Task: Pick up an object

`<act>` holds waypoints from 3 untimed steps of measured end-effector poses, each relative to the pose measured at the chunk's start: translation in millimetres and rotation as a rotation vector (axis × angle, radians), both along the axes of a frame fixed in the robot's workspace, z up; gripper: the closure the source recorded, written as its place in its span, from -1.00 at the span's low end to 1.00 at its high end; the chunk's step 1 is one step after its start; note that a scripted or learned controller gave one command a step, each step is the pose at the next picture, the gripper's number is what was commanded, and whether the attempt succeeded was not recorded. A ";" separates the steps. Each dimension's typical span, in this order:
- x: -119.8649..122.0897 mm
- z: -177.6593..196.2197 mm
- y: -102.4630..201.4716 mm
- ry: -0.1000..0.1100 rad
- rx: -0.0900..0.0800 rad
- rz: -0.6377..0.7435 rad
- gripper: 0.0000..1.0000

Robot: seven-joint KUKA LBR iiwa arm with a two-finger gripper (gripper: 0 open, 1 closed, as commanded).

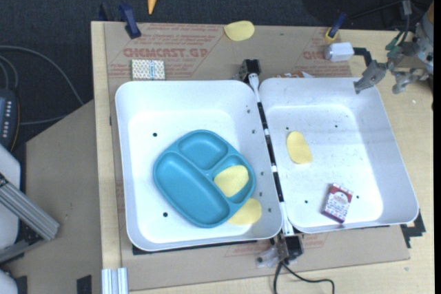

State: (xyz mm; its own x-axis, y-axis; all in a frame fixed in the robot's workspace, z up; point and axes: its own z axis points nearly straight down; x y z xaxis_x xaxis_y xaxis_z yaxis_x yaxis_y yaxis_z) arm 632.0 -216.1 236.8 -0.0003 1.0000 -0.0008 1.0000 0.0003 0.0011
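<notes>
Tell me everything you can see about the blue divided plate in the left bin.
The blue divided plate is a rounded, plastic-looking tray with raised ridges splitting it into three compartments. It lies flat and turned at a diagonal on the floor of the left bin, toward the near side. One yellow piece sits in its right-hand compartment; another yellow piece lies against its near right edge. The other compartments look bare.

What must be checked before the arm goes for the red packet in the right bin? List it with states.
1. Red packet lies flat in the right bin: ok.
2. Space around the packet free of other things: ok.
3. Yellow piece apart from the packet: ok.
4. End effector above the packet: not ok, it hangs by the bin's far right corner.
5. End effector carrying nothing: ok.
</notes>
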 end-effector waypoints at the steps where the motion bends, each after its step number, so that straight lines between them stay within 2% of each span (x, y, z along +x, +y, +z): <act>1: -7.5 -119.8 22.8 0.007 0.003 0.001 -1.00; 2: -3.2 -152.7 113.6 0.003 0.004 0.002 -1.00; 3: -35.9 -152.4 122.0 0.003 0.002 -0.001 -1.00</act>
State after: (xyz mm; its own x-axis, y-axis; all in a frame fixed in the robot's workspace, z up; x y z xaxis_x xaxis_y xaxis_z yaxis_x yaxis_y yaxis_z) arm 596.1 -94.1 84.4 0.0008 1.0000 0.0010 1.0000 -0.0008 -0.0020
